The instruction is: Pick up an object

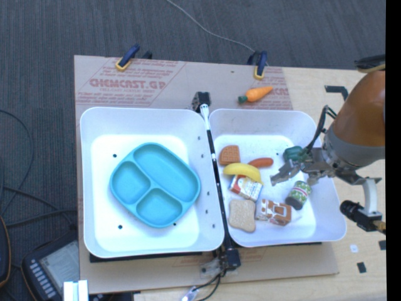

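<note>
Dark grey carpet surrounds the counter [351,274], on which a cardboard sheet carries two shallow white bins side by side. The left bin [94,168] holds a blue divided plate [155,184]. The right bin [326,231] holds the small things: a waffle [230,154], a banana [242,171], a red sausage [260,163], a red-and-white packet [245,187], a slice of bread [242,216], a carton [275,211] and a small can [299,194]. A toy carrot [255,95] lies outside the bins, on the cardboard behind the right one.

The arm comes in from the right, and its end effector [286,170] hangs low over the right bin's middle — teal at the wrist, grey fingers pointing toward the bin's left. The fingers look spread apart, with nothing between them.

The move turns on what lies under and around those tips. The can is just beside the end effector, on its near-right side, lying tilted with its long axis running roughly from far-right to near-left. The carton is a little farther toward the near edge; the packet and banana lie to the left, the sausage left and slightly beyond. Judging by this, the can is the nearest candidate — but it sits behind the fingertips rather than ahead of them, so a grasp would likely need the arm to pull back or turn first. Things ahead of the tips are the packet and the banana.
</note>
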